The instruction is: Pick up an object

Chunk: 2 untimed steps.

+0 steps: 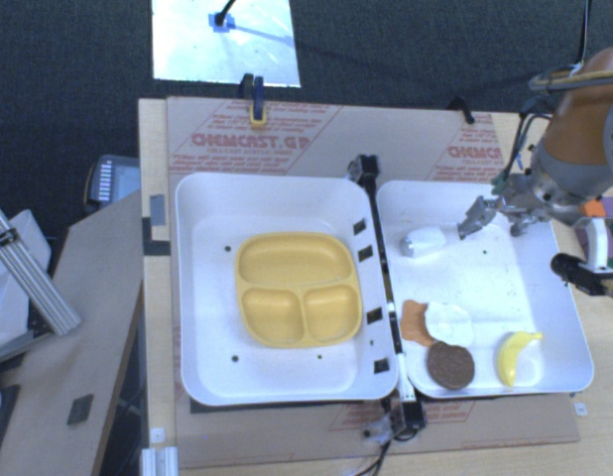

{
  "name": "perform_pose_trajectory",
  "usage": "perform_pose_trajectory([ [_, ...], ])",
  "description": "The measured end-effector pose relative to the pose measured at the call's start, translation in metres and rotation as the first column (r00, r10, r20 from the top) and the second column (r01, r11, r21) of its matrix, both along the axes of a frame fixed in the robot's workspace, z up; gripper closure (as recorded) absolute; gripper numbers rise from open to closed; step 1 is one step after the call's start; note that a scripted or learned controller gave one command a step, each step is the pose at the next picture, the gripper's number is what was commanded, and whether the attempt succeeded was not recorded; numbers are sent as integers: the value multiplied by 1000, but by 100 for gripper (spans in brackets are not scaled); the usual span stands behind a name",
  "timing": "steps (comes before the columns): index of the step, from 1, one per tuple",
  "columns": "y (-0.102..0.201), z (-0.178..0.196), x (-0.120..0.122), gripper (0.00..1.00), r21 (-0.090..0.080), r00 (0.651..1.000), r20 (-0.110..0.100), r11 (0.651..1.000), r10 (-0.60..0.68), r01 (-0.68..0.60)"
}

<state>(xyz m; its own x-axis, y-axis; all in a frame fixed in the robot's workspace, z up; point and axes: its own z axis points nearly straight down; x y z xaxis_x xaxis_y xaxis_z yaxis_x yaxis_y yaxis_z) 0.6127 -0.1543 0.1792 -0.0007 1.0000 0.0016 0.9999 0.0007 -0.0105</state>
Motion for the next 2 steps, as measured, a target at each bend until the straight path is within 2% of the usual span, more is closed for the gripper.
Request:
perform_pose_trajectory([
  [1, 0, 7, 3, 0, -2, 1000, 12, 1000, 2, -2],
  [2, 9, -40, 4, 0, -1, 1000, 9, 1000, 5, -5],
])
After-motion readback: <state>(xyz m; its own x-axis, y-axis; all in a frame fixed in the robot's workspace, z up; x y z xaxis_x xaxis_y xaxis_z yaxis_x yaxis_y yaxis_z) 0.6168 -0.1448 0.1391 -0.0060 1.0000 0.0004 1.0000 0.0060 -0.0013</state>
